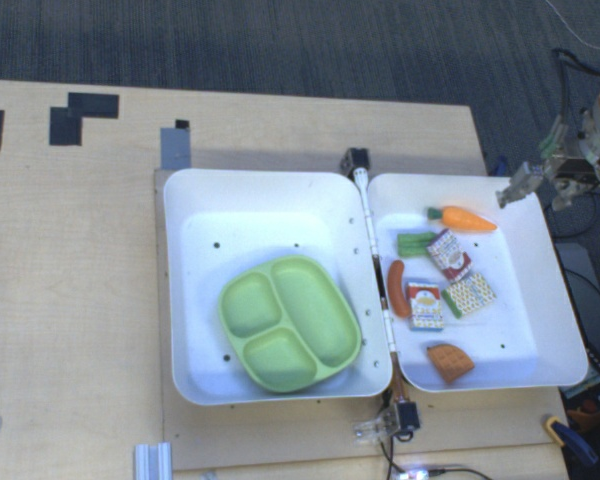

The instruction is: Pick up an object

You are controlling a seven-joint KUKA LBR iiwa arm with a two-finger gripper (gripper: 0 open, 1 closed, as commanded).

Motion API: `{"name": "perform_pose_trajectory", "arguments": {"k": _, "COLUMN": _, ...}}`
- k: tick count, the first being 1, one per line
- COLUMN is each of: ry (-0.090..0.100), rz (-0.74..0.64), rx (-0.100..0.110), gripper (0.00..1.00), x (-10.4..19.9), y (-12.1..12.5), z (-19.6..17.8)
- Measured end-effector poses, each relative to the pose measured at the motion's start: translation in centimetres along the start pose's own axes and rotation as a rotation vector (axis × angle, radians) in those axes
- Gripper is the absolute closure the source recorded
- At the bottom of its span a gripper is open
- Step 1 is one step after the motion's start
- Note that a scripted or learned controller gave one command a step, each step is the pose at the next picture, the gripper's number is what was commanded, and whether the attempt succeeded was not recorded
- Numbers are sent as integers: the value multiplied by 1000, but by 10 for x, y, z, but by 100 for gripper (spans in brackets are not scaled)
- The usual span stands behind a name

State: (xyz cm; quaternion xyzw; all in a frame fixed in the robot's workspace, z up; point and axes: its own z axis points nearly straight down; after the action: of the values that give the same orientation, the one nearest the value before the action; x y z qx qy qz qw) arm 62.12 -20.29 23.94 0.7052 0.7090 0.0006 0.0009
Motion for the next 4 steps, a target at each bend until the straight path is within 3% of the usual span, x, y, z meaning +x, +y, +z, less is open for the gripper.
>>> {"name": "perform_pose_trajectory", "arguments": {"k": 1, "ry": 1, "rz": 3, "rx": 2, "gripper": 0, "x": -2, "y": -11, "z": 119}}
{"name": "perform_pose_trajectory", "arguments": {"k": 2, "ry": -4, "rz": 2, "rx": -15, "gripper": 0, "x": 28, "y": -29, "z": 149}}
{"name": "perform_pose_trajectory", "arguments": {"k": 3, "ry": -4, "rz": 5, "rx": -16, "gripper": 0, "x": 61, "y": -103, "z": 149}}
{"name": "perform_pose_trajectory", "arguments": {"k": 4, "ry": -2, "rz": 4, "rx": -21, "gripper": 100, "x": 62, "y": -100, "z": 138}}
